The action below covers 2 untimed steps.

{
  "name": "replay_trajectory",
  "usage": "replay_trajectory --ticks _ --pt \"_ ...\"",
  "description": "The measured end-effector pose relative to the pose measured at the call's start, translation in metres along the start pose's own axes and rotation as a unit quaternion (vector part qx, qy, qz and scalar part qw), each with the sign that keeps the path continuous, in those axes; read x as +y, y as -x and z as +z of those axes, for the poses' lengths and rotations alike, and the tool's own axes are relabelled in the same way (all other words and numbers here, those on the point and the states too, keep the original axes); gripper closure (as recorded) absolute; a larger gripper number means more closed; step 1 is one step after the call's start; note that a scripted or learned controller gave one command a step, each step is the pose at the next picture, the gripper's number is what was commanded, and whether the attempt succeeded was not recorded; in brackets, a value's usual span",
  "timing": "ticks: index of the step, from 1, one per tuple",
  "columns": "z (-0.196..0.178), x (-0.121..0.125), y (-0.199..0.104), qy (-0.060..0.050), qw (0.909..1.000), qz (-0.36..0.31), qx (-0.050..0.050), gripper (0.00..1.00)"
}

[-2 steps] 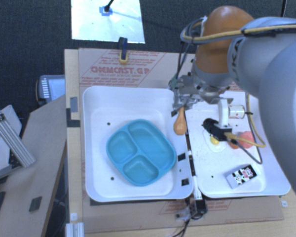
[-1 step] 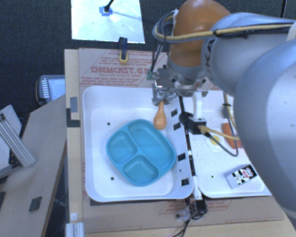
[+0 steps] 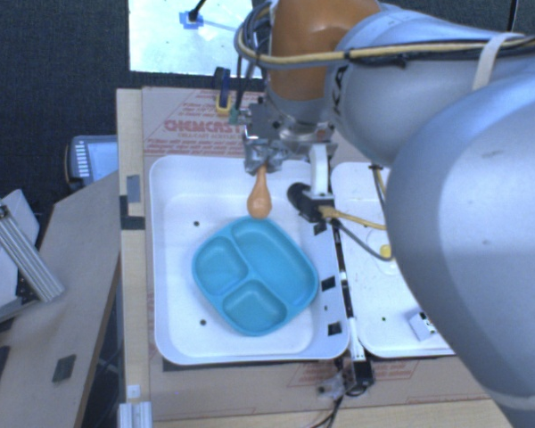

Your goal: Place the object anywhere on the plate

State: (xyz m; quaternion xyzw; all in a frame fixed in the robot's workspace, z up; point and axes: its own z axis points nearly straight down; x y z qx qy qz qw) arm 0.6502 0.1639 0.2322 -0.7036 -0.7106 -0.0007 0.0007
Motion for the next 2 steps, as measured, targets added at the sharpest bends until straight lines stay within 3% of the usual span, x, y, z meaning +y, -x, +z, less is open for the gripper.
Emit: replay_trajectory --ticks 1,2 --pt "0.0150 0.0108 -0.0385 -0.001 1.0000 0.001 -0.001 1.00" --pt "0.0141 0.0111 -0.0363 -0.001 1.0000 0.002 -0.002 0.00"
